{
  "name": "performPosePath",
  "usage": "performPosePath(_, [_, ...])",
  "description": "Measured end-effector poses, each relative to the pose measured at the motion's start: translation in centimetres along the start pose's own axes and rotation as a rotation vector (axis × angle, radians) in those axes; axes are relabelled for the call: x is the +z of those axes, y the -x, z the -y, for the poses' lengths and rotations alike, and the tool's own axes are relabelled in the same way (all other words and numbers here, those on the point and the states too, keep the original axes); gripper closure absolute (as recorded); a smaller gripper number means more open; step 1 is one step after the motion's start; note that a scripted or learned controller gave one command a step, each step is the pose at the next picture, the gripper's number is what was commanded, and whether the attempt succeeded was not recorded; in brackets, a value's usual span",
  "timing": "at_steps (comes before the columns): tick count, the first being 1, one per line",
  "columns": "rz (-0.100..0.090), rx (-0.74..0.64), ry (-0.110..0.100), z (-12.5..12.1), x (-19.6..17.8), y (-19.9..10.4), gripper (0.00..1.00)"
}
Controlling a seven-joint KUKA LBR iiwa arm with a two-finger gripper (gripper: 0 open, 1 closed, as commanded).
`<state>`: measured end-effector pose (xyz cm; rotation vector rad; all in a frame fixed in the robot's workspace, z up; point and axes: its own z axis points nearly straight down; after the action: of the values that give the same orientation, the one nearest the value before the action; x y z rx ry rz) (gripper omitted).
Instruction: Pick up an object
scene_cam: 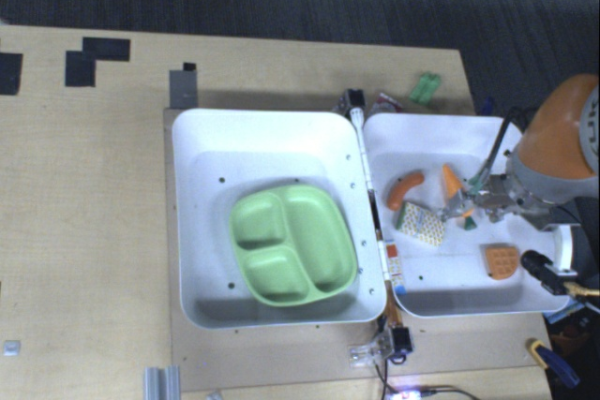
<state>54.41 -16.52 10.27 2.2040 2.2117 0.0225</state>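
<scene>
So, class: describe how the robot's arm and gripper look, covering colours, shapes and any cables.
The arm is rounded, grey, with a broad orange band above the wrist. A thin dark cable runs beside it. The gripper is a small grey metal assembly with slim parts.

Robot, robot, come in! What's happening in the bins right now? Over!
Gripper low in right bin, nothing seen held. Checkered piece, sausage, carrot close beside it; waffle apart. Green plate in left bin.

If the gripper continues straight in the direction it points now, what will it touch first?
Probably the grey patterned sponge-like piece. The gripper points leftward and down into the right bin, just beside the piece. Depth is unclear, so it may reach the bin floor first.
</scene>
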Motion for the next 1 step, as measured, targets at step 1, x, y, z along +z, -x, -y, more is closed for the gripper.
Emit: performPosePath(1, [0.0,-0.002,0.003,-0.17,-1.08,-0.07,1.0])
